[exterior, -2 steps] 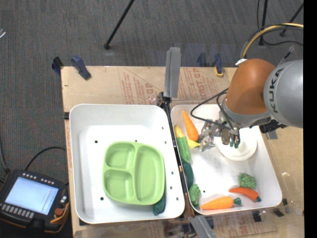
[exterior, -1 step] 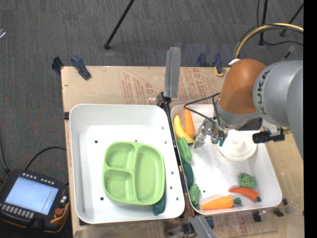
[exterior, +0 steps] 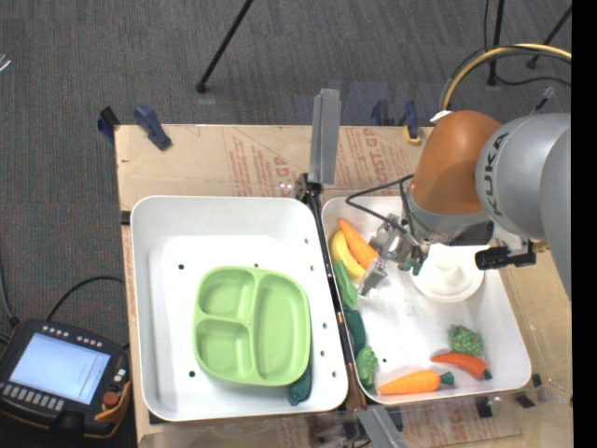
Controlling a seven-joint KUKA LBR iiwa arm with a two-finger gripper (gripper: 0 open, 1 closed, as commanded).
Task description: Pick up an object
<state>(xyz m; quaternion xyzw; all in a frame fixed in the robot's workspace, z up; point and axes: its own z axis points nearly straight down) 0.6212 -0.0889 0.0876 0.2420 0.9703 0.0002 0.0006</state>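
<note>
Hovering low in the right bin (exterior: 519,343), your gripper (exterior: 384,258) has its fingers spread with nothing between them, so bring it down squarely over the yellow banana (exterior: 346,252) just beside it at the bin's left wall before closing.

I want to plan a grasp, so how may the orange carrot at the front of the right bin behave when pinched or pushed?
The carrot looks smooth and tapered, so it may slip from a pinch. Its rounded body lies flat, so a sideways push would probably roll it. It seems a light toy.
</note>
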